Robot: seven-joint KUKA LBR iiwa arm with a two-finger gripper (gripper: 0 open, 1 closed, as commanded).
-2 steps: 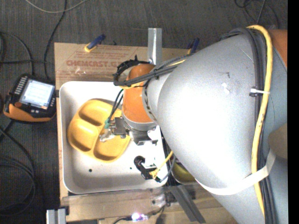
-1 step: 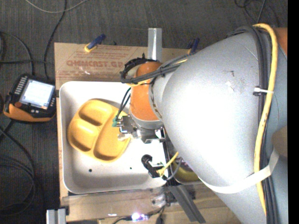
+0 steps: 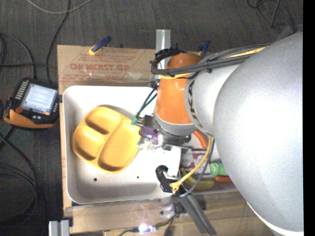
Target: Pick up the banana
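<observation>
Right bin (image 3: 216, 188) mostly behind arm (image 3: 256, 127)

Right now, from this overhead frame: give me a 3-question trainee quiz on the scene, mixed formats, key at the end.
1. True or false: the yellow divided plate lies in the left white bin.
2. Multiple choice: what sits on the floor left of the bench? A) a teach pendant with a lit screen B) a cardboard tube C) a second robot arm.
3. Fill in: the band above the arm's wrist is ____ in colour.

Key:
1. True. The plate rests on the bin floor, its right edge near the arm's wrist.
2. A, the teach pendant.
3. Orange.

The claw's state cannot be judged here, and the banana cannot be picked out with confidence.
</observation>
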